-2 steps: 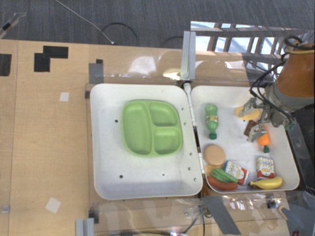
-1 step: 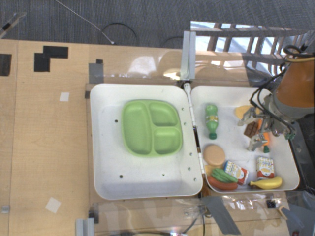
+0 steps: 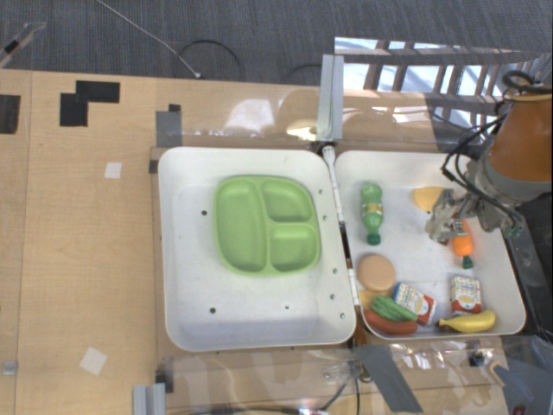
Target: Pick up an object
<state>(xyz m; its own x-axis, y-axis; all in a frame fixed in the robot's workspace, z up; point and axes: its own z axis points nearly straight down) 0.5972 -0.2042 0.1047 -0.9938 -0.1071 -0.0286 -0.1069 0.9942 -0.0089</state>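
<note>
- The gripper (image 3: 447, 223) hangs low over the right bin (image 3: 511, 271), near that bin's far right side, below the arm's (image 3: 525, 145) orange band.
- Whether the gripper is apart or together I cannot tell; its metal tip is a blurred cluster from this slanted height.
- A small orange carrot-like toy (image 3: 465, 245) with a green end lies just beside the gripper, at its lower right, close enough that they may be touching; nothing can be seen clamped in the gripper.
- A yellow wedge (image 3: 425, 199) lies just to the gripper's upper left, near the bin's far wall.
- A green bottle (image 3: 371, 213) lies well to the gripper's left, close to the wall between the two bins.
- Toward the near side of the same bin: a round tan bun-like piece (image 3: 377, 272), a red and green hot-dog shape (image 3: 390, 319), a small printed packet (image 3: 413, 302), a small red and white carton (image 3: 465, 294), and a banana (image 3: 468, 322) along the near wall.
- The packet and the carton carry printing, but it is too small to read; no brand can be made out.
- The left bin (image 3: 186, 258) holds a green divided plate (image 3: 229, 232) with three compartments, lying flat in the middle.
- Both bins sit side by side on the pale wooden counter (image 3: 78, 249).
</note>
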